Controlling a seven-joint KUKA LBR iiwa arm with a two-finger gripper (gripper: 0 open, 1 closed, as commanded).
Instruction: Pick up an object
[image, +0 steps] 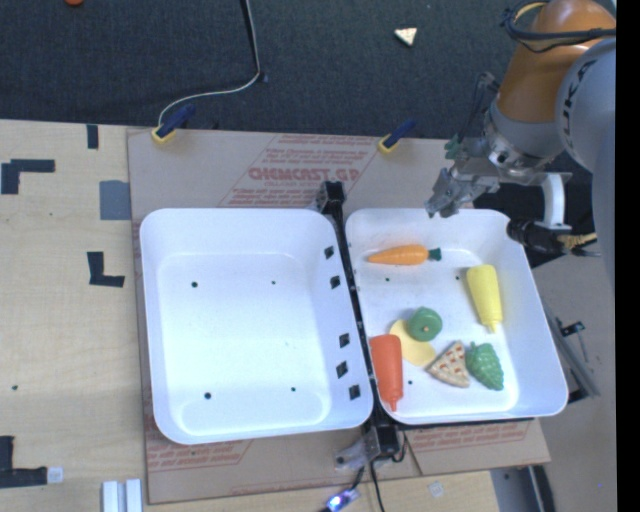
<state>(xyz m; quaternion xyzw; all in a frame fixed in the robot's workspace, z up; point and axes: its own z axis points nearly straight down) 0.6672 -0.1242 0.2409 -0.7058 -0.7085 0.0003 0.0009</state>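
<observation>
My tool (447, 203), jaw state indiscernible, hangs above the right bin's (530, 262) far rim; I should descend squarely over the toy carrot (402, 256).

We note the right bin (530, 262) crowded along its near side; open floor lies between carrot (400, 256) and corn (485, 294).

Grey arm (598, 90) with orange band, black cables, dark metal hand (445, 203).

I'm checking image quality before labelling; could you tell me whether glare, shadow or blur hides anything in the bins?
Camera view: even, soft lighting; the right bin shows faint shadows beside the carrot and corn, all sharp; the gripper looks slightly soft.
</observation>
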